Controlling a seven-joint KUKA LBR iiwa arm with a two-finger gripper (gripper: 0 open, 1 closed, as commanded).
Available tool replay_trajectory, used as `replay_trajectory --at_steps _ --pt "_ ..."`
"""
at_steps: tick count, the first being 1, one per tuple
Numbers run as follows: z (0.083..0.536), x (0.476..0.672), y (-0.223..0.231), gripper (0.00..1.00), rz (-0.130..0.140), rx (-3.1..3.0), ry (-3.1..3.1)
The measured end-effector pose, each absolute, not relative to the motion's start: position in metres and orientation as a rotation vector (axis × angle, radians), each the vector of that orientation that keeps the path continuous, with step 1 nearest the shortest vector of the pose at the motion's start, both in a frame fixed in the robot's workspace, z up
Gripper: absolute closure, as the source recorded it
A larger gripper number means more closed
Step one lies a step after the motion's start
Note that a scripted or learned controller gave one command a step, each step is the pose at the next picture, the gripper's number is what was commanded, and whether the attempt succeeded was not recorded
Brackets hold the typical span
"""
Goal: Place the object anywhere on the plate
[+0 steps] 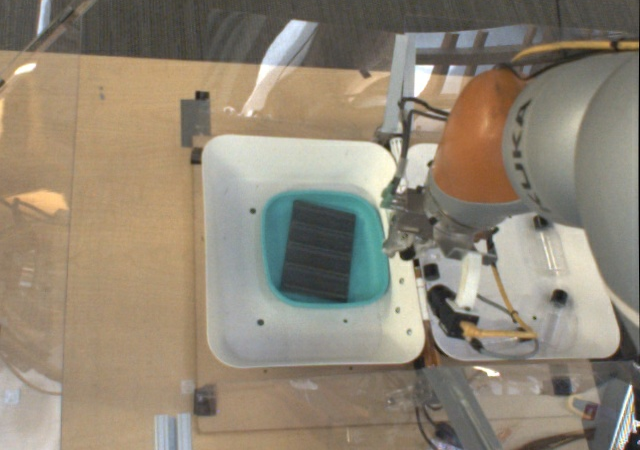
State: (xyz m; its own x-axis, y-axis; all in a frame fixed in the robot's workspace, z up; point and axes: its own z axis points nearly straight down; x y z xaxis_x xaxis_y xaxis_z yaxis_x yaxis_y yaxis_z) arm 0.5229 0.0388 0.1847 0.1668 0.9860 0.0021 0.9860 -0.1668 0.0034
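the robot's pincer (405,228) hung over the right edge of the left bin (230,328), just beside the teal plate (372,278). it was small and partly under the big arm (560,138), so no one could tell if it was open or closed, or if it held anything. nothing could be seen in it.

there were two white bins. the left bin held one teal plate with round corners. on that plate lay one dark grey block (320,250) with ridges across it. the block lay flat in the middle of the plate, a little tilted. it was near the pincer but not touching it.

the right bin (590,328) was mostly hidden by the grey arm and its orange band (475,133). some wires (490,333), yellow and black, hung below the wrist over that bin. what lay in the right bin was hard to make out. the arm was cut off at the right side.
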Motion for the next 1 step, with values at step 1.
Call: replay_trajectory --at_steps 1 --pt "0.1849 0.5230 0.0383 0.00 0.006 2.400 2.025"
